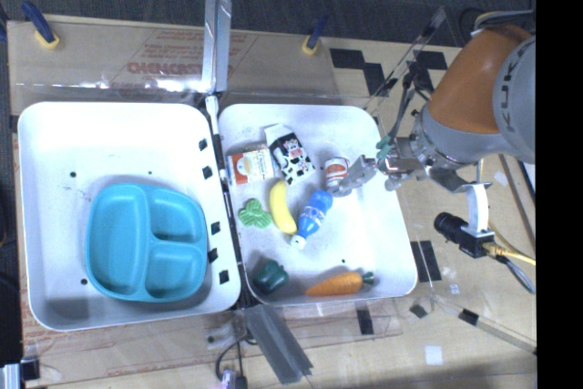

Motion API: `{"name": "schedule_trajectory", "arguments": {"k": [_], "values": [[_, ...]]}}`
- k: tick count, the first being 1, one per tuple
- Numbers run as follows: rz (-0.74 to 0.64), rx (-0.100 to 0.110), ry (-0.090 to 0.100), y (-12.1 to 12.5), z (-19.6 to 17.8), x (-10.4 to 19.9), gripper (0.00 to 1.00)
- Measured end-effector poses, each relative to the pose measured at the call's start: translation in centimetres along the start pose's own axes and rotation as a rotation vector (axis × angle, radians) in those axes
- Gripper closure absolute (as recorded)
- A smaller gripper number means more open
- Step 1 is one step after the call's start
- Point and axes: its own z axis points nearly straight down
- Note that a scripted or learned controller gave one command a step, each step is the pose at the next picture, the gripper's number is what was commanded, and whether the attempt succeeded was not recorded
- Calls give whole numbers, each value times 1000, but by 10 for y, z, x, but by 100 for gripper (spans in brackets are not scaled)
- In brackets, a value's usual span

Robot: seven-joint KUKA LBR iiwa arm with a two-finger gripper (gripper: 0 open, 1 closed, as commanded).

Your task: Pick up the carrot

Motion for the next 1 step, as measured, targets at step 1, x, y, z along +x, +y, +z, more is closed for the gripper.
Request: {"name": "schedule_trajectory", "arguments": {"k": [1], "values": [[40, 0, 0, -54, 89, -10, 0]]}}
